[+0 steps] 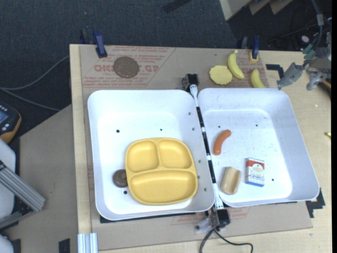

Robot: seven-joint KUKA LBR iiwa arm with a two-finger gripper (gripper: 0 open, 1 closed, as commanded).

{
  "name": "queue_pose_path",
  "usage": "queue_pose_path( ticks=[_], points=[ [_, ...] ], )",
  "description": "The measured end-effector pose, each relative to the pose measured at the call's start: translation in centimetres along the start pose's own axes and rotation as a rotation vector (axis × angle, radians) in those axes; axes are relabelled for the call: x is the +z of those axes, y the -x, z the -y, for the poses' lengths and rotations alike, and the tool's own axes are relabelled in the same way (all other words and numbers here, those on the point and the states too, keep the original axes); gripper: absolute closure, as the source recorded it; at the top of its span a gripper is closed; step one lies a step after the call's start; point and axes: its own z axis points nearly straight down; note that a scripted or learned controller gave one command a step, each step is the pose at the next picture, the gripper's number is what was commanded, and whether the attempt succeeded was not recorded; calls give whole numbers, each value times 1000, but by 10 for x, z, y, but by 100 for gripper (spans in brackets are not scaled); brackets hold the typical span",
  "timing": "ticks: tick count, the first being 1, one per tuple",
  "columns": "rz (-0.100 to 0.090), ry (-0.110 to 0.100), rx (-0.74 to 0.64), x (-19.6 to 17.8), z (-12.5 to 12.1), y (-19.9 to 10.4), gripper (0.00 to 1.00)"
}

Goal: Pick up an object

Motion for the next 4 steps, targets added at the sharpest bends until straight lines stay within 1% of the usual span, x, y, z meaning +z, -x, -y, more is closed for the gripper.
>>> queue_pose_path(
  ticks=[1, 2, 3, 4],
  points=[
    [-6, -14, 3, 117, 75, -10, 0],
    [-8, -12, -5, 179, 124, -94, 0],
    [-3, -6, 2, 187, 165, -106, 0],
    [1, 3, 2, 175, 162, -105, 100]
  ],
)
